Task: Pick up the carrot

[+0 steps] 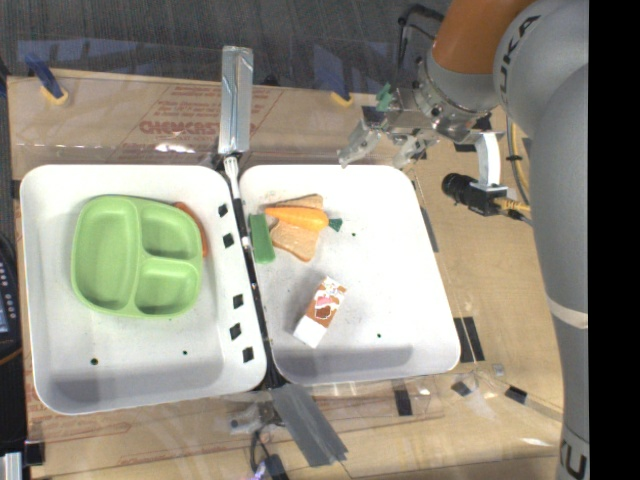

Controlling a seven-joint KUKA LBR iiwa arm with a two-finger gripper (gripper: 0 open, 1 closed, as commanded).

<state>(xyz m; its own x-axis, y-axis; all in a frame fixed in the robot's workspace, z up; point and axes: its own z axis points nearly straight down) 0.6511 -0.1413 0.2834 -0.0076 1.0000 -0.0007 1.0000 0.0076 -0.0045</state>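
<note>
Arm (pixel 560 118) looms closest to the lens. Gripper (pixel 385 148) hangs spread and unladen over the right bin's (pixel 400 298) far rim. Carrot (pixel 297 217) lies in that bin against a toast slice (pixel 298 238); likely light, rigid, smooth — pinch mid-body across its width.

Dark grey carpet floor (pixel 200 8) at top — wood bench (pixel 490 288) w/ clear plastic sheet.
</note>
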